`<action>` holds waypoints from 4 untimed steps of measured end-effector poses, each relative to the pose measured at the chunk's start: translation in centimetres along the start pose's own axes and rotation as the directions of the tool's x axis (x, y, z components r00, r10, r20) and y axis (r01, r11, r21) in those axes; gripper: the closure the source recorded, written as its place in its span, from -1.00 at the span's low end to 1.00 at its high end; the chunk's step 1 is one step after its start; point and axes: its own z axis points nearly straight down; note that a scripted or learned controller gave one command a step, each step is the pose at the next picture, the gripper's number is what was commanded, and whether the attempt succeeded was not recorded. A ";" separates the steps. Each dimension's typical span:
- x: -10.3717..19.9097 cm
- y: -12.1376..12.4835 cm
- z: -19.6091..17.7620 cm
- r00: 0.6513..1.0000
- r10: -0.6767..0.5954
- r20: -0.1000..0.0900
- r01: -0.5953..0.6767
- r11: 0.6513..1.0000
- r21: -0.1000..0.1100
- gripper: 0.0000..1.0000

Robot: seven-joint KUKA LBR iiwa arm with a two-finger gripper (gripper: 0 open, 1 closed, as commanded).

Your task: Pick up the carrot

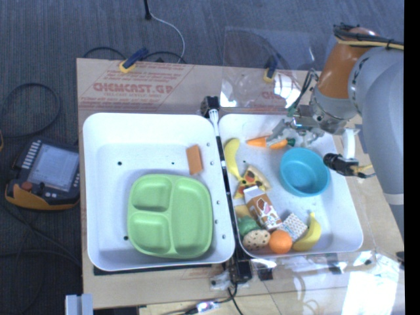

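Toward the back of the right shallow white bin (341, 238), the small orange carrot (266, 141) lies just behind the round blue bowl (304, 171). The arm's two-finger hand (296, 131) sits low at the carrot's right end. Whether its fingers are apart or together, I cannot tell.

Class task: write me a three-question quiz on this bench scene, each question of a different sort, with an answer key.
1. True or false: the green divided plate lies in the same bin as the blue bowl.
2. Which lies nearest the gripper? A) orange B) carrot C) cookie
3. Fill in: the small orange block lies in the ___ bin of the view.

Key: 1 false; 2 B; 3 left.
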 end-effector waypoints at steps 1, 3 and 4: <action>0.7 0.8 2.4 0.958 0.288 -0.006 -0.288 0.958 -0.010 -1.00; 6.8 -13.5 2.8 0.783 0.622 -0.017 -0.622 0.783 -0.026 -1.00; 6.7 -13.5 1.8 0.783 0.622 -0.017 -0.622 0.783 -0.026 1.00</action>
